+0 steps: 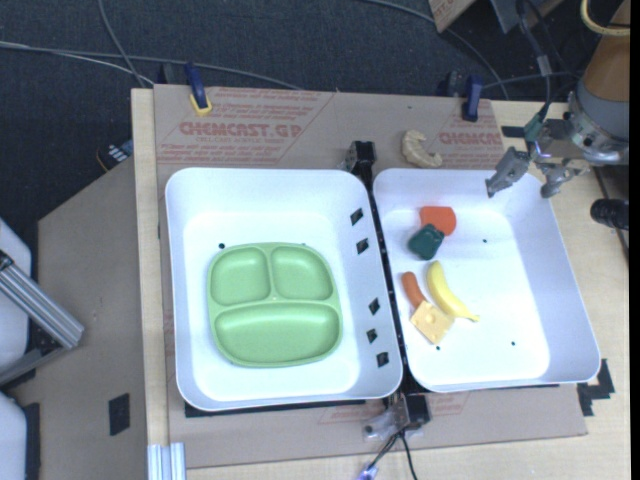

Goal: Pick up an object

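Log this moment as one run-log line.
claw: open, above right bin far edge | held: nothing | banana, cheese: in bin

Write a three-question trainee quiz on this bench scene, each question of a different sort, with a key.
1. True or false: the green divided tray lies in the left bin.
2. Multiple choice: which item lies outside both bins, on the board behind them? A) banana B) beige piece C) cheese wedge
3. Fill in: the end effector sits over the ____ corner of the right bin, with open fingers that hold nothing.

Key: 1 true. 2 B. 3 far right.
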Controlling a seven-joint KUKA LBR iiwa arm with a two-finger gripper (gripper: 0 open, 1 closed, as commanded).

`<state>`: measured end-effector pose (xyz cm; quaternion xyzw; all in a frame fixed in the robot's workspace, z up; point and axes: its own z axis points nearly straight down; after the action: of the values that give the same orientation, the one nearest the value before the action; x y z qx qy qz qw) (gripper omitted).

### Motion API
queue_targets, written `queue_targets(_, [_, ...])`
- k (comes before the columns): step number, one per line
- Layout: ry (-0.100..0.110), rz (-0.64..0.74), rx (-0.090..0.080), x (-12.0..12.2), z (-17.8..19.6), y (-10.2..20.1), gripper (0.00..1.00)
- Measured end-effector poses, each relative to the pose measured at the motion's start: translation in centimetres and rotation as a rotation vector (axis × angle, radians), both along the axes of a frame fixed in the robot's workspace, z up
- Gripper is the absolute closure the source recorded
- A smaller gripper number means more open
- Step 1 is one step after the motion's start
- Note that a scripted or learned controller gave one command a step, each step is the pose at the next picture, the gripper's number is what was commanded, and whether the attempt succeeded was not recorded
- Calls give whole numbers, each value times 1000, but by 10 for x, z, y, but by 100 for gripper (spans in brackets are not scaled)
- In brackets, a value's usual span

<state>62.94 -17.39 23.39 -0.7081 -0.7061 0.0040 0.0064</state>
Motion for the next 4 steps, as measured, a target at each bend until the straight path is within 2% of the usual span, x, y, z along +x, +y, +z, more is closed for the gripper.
queue_targets(1, [-14,3,-3,3,8,1,0])
queue_targets(2, [-9,3,-2,0,-34,1,0])
queue_targets(4, [-8,3,-1,-2,-145,-7,0])
